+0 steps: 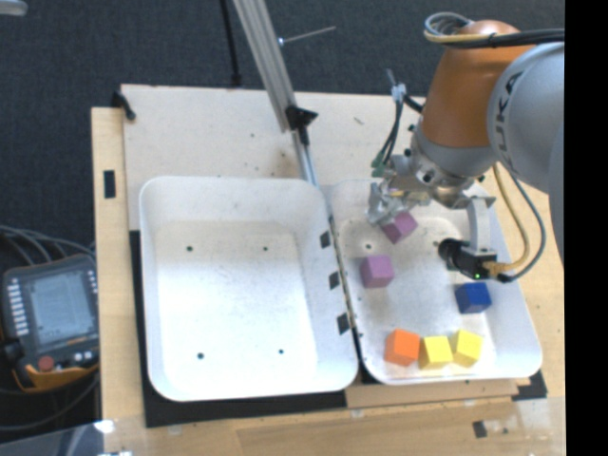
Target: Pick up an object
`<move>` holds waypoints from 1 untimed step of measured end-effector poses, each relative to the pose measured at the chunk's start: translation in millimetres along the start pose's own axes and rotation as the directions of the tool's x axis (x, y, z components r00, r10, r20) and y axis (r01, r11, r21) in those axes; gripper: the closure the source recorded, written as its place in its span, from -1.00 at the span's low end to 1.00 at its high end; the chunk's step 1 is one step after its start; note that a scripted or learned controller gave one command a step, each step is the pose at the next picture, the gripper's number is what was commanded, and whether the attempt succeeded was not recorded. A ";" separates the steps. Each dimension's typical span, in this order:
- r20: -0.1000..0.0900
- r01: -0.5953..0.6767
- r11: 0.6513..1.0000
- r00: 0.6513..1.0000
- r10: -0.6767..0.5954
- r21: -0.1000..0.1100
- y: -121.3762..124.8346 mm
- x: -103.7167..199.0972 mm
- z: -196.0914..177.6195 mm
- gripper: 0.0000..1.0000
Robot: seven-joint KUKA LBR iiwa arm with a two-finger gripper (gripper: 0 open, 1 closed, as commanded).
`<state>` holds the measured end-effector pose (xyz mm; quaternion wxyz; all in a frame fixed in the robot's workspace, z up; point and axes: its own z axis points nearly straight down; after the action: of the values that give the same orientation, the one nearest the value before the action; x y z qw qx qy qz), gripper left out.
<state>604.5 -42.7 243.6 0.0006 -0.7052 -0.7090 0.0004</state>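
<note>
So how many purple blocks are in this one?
2, both in the right bin. One purple block sits at the end effector, tilted; the other purple block lies just below it. The arm could hide more.

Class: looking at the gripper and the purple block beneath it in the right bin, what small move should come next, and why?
Probably a short, straight lift: the gripper sits right at a tilted purple block, seemingly raised off the right bin. Lifting would test the grasp.
</note>
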 end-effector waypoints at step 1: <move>-0.001 0.002 1.000 1.000 -0.002 -0.001 -14.3 55.6 0.4 1.00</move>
<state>589.9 12.8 243.2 0.0007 -0.7046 -0.7096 -0.0004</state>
